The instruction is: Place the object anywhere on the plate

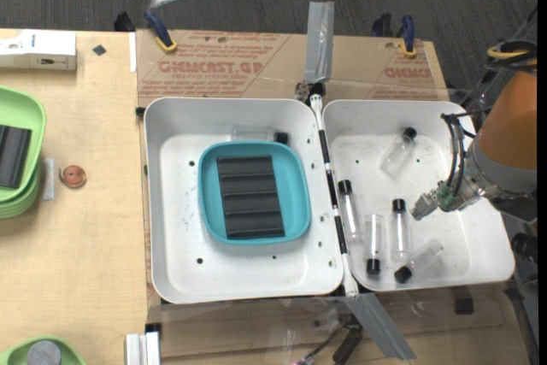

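Dark carpet surrounds the desk (77,269), which carries two shallow white bins side by side: the left bin (171,269) holds a teal plate (295,184) with a black ridged insert (249,197), the right bin (479,256) holds several clear black-capped vials (398,226) scattered loose, none on the plate. The gripper (430,203) sits low over the right bin's right half, near the vials; whether it is spread or pinching anything cannot be told.

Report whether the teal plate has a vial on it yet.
Not yet. The plate carries only its dark ribbed insert; the vials all lie in the right bin.
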Controlling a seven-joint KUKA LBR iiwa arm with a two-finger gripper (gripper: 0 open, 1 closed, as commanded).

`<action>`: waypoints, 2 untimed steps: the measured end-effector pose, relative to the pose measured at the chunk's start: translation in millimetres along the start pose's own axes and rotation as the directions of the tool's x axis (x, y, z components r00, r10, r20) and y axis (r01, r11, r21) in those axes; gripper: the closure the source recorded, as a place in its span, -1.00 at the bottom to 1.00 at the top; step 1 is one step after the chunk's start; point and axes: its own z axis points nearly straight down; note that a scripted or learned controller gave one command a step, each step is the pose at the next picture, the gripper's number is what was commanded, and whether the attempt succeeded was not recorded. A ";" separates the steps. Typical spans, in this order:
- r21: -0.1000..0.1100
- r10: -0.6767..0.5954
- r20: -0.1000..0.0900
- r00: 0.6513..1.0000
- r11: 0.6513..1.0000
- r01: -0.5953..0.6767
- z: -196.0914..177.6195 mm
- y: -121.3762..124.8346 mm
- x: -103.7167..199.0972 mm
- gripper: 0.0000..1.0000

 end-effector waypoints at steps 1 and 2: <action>-0.001 -0.218 0.001 0.976 0.976 0.218 -5.7 5.0 10.8 1.00; -0.001 -0.388 0.001 0.922 0.922 0.388 -2.4 15.5 35.2 1.00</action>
